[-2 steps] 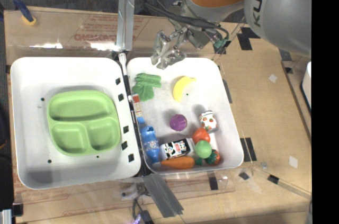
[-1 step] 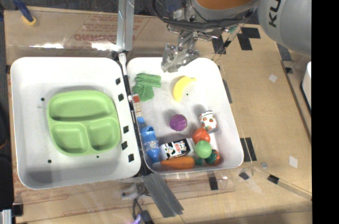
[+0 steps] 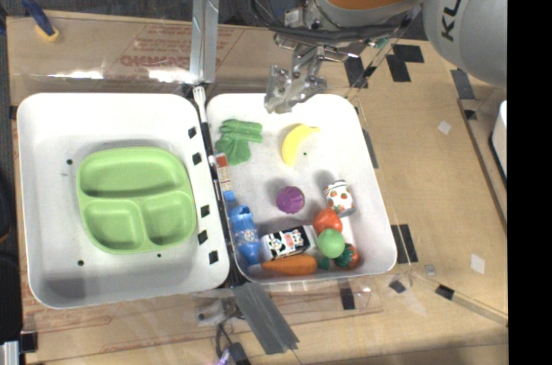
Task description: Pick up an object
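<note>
My gripper [image 3: 287, 94] hangs over the far rim of the right bin [image 3: 371, 199], above and between the green leafy toy [image 3: 236, 138] and the yellow banana [image 3: 297, 142]. Nothing shows between its fingers. Lower in the same bin lie a purple ball [image 3: 290, 199], a white egg-shaped toy with spots [image 3: 340, 198], a red piece [image 3: 327, 222], a green ball [image 3: 330, 243], an orange carrot [image 3: 289, 266], a black-and-white carton [image 3: 287, 242] and a blue bottle [image 3: 242, 229].
The left bin [image 3: 43, 182] holds a green divided plate [image 3: 135, 198]. A grey metal bar [image 3: 203, 35] stands at the back between the bins. The arm's orange band and grey body fill the upper right.
</note>
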`<move>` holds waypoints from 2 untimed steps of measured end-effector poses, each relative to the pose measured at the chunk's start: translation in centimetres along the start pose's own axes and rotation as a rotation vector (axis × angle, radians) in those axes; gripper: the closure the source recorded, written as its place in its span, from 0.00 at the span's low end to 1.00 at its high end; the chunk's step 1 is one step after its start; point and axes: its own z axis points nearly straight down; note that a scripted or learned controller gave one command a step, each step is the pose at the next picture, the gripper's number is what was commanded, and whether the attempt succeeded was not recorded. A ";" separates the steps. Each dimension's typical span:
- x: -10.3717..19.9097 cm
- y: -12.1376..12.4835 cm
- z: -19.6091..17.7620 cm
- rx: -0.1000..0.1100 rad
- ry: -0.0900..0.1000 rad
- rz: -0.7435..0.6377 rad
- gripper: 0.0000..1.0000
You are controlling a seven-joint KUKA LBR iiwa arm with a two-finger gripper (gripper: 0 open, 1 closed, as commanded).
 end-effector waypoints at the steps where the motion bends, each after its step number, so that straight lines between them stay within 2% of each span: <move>1: 0.0 0.0 0.0 -0.001 0.000 0.000 0.00; 2: 6.1 5.4 14.9 -0.016 0.003 -0.070 0.00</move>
